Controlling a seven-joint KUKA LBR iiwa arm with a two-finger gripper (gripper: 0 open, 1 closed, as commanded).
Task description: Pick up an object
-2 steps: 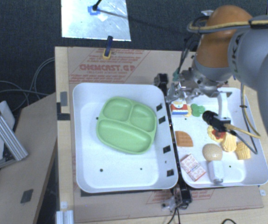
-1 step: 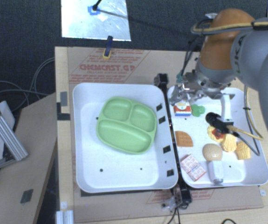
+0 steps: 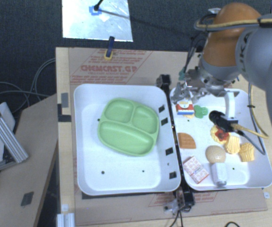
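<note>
A: Small toy foods made up the pick-up targets, all lying in the right-hand white bin (image 3: 261, 174): a red-and-white carton-shaped toy (image 3: 185, 109) with a green plastic piece (image 3: 201, 111) just beside it, a flat orange wedge (image 3: 187, 140), a beige egg-shaped toy (image 3: 215, 153), yellow ridged pieces (image 3: 240, 148) and a pink-printed flat packet (image 3: 195, 169).

B: And where was the gripper (image 3: 187, 94)?

A: At the upper left corner of that bin, right over the carton toy. Whether its fingers were open or closed, I could not tell; the metal parts blurred together there.

B: Was anything held?

A: Nothing could be seen between them. The carton looked to be resting on the bin floor.

B: Why hover there?

A: My guess: the arm was lined up above the nearest item for a descent.

B: The left bin (image 3: 86, 126)?

A: It carried a pale green divided plate (image 3: 128, 126), upright, centred, well apart from the toys. Both bins sat on a brown cardboard-covered worktop (image 3: 126, 65).
</note>
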